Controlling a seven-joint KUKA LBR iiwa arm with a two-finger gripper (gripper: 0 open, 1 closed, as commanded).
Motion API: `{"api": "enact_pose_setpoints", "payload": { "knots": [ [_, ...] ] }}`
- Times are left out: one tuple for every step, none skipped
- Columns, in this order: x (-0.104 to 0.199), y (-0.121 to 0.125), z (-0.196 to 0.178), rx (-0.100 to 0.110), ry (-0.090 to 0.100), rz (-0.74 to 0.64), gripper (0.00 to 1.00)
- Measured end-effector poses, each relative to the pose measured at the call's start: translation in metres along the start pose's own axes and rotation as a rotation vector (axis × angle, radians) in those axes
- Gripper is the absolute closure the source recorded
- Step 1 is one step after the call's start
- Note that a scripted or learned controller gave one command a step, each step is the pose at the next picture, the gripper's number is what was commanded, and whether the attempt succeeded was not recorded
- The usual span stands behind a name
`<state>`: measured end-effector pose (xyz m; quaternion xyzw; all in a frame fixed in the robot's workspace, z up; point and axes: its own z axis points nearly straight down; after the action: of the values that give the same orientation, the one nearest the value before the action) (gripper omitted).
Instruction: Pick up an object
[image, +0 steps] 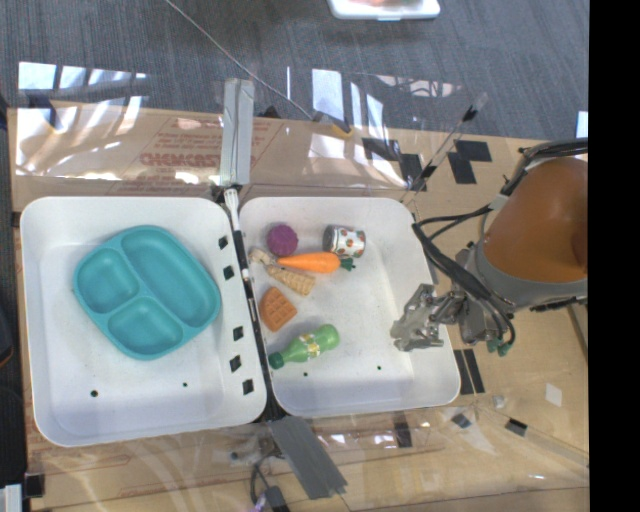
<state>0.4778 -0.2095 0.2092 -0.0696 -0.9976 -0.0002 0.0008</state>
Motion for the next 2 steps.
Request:
{"api": "enact_pose_setpoints", "payload": {
  "knots": [
    [-0.018, 0.003, 0.003, 0.002, -0.005, -0.246, 1.00],
    [-0.022, 0.003, 0.024, 0.000, 0.000, -0.662, 1.00]
  ]
}}
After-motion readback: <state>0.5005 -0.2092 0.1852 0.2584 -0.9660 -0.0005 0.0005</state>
